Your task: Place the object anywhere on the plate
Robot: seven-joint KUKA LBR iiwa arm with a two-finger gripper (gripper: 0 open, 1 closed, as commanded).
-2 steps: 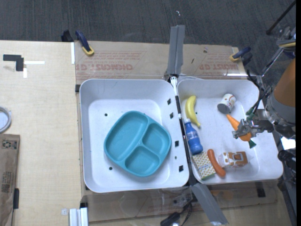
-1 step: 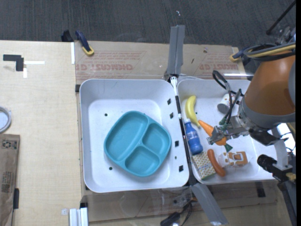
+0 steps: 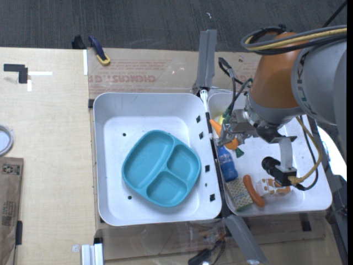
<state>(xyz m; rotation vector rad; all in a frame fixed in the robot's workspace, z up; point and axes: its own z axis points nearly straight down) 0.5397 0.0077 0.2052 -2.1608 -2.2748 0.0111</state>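
One arm (image 3: pixel 287 76) bent low, right bin (image 3: pixel 314 200)

The light wooden bench (image 3: pixel 44 148) carries two white bins side by side, the left bin (image 3: pixel 105 164) mid-frame and the right bin (image 3: pixel 314 200) toward the right. A brown cardboard sheet (image 3: pixel 143 70) lies behind them, and a roll of tape (image 3: pixel 4 141) sits at the left edge.

Pale wood bench (image 3: pixel 44 120); dark grey carpet floor (image 3: pixel 110 10) beyond; cardboard sheet (image 3: pixel 143 73) behind white bins (image 3: pixel 105 148).
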